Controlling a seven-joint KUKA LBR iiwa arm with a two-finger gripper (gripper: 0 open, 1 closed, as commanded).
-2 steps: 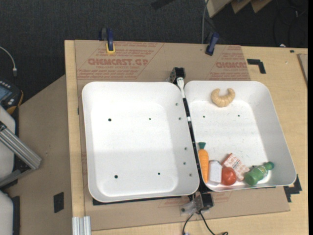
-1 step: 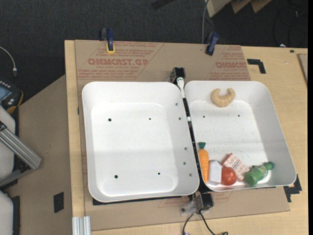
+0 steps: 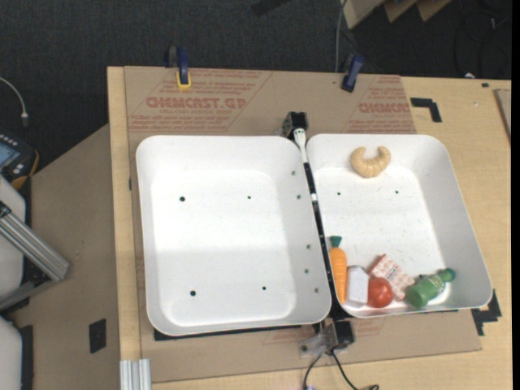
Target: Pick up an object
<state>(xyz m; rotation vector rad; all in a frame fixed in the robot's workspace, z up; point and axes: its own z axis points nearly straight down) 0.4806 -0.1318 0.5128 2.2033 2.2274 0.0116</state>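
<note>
Orange carrot point(image 3: 338, 262) lies lengthwise along the right bin's point(image 3: 455, 185) inner wall, leaf end away from us; how the gripper stands I cannot tell.

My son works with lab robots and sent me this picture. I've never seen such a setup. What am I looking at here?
One fixed camera looks down at a slant on a brown bench bearing two shallow white bins. The right bin holds toy food: a croissant near its far edge, and along the near edge a carrot, a tomato, a small printed packet and a green bottle. The left bin shows four small dark dots. Nothing is being held at this moment.
</note>
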